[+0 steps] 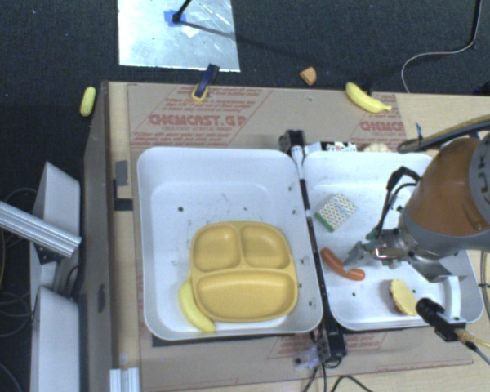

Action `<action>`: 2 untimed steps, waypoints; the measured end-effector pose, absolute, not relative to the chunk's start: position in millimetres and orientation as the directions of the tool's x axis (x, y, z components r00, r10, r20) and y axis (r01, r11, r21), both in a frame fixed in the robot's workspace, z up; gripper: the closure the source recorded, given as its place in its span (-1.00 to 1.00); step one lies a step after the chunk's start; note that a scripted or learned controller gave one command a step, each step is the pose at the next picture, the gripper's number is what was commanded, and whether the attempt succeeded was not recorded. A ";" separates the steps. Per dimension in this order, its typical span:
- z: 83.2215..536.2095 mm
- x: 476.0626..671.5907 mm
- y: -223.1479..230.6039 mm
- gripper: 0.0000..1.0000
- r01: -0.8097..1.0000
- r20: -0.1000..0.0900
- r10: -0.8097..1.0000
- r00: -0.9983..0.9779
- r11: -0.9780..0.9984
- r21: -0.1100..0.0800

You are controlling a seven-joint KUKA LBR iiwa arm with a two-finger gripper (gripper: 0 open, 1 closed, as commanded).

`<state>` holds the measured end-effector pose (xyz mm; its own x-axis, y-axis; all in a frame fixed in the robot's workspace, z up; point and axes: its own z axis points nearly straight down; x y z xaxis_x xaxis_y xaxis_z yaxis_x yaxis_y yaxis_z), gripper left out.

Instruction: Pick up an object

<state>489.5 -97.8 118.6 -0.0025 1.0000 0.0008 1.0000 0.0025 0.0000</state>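
Currently the arm [453, 194] enters from 3 o'clock and hangs over the right bin [343, 317]. Its gripper [367, 251] sits low near the bin floor, at about 9 o'clock from the wrist; the pictures do not resolve its state, so it cannot be told, and nothing is seen held. A sausage [343, 265] lies on the bin floor just beside the gripper, at its 8 o'clock. A sponge [336, 211] with a green dotted face lies near the bin's 11 o'clock area, apart from the gripper. A yellow wedge [403, 297] rests at the bin's 5 o'clock, below the wrist. The left bin [171, 178] carries a yellow divided plate [243, 269] at 6 o'clock, with a banana [193, 309] touching the plate's 8 o'clock edge. A second banana [366, 98] lies on the bench beyond the bins, at 12 o'clock.
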 end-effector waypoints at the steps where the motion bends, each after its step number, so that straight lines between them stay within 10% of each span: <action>1: 84.0 486.5 -89.0 -1.00 1.000 0.000 1.000 0.000 0.000 0.000; 2: 84.5 501.0 -95.6 -1.00 1.000 0.000 1.000 -0.001 0.001 0.002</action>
